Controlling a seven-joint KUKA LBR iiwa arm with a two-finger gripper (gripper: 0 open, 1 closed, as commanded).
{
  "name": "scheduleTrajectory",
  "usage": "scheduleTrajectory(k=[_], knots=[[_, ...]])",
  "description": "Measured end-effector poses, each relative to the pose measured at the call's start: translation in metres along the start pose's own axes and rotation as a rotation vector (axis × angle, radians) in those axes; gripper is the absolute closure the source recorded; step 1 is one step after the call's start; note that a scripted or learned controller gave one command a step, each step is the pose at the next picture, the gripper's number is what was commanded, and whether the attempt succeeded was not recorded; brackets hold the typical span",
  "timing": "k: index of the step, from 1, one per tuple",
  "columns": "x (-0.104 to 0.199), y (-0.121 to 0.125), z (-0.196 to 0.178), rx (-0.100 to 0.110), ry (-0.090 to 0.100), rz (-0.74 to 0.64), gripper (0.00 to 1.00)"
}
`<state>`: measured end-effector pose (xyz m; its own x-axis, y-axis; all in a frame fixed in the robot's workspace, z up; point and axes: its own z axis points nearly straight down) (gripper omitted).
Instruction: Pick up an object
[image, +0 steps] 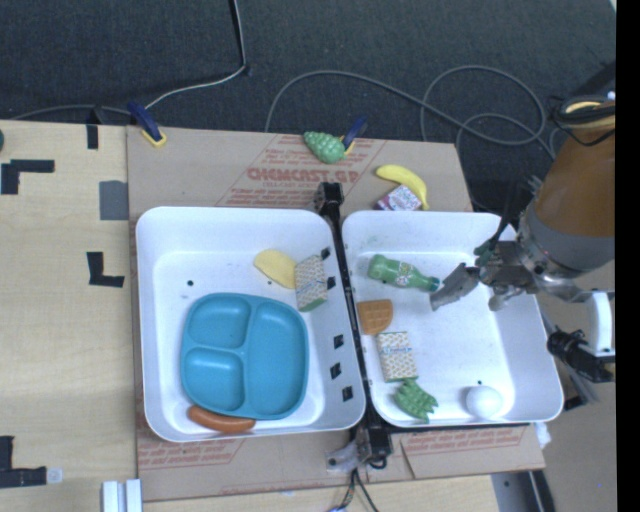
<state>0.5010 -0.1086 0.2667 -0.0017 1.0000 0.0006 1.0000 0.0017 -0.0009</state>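
- Starting at the left, I see the left bin holding a blue divided plate, an orange sausage-shaped toy against the plate's near edge, a yellow piece and a small patterned packet near the divider.
- Moving across, the right bin carries a green bottle lying on its side, a brown round piece, another patterned packet, a green leafy toy and a white ball.
- I have the gripper over the right bin, just beside the bottle's cap end; one dark finger points toward it. I cannot tell how far the jaws stand apart, and I see nothing between them.
- I judge this as the approach step: nothing is picked yet. The bottle looks like the nearest candidate, so the next move calls for lining the jaws across its body and lowering.
- The surface is light wood with a printed cardboard sheet under the bins; a banana, a green toy and a small wrapper lie on it behind them. Beyond is dark carpet with cables.
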Motion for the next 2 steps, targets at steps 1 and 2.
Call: scheduleTrajectory(k=[1,2], knots=[[-0.016,0.098,0.063,0.002,-0.001,0.000,0.00],[0.010,0.139,0.160,0.004,0.000,0.000,0.00]])
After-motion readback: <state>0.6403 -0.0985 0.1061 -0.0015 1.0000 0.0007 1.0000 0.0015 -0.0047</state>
